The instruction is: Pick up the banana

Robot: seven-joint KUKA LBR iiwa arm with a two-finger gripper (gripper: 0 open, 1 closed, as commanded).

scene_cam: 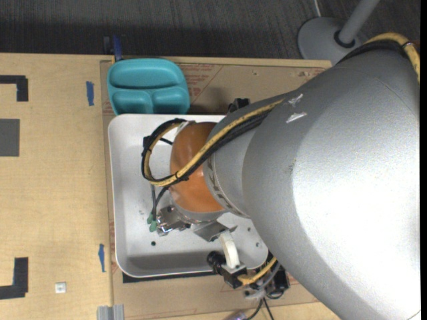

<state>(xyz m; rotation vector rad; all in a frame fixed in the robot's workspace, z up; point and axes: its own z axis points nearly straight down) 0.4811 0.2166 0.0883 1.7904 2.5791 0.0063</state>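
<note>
Below, the arm (320, 179) covers the white bin (127, 199), hiding any banana.

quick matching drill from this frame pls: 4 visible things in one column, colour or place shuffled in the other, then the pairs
Things:
1. arm
2. wrist band
3. divided tray
4. bin

Descriptions:
A. teal, on the bench above the bin in the camera view
B. white and shallow, under the arm's wrist
C. orange, with a black and yellow cable looped past it
D. grey, covering the right side of the view

Pairs: 1-D, 2-C, 3-A, 4-B
</note>
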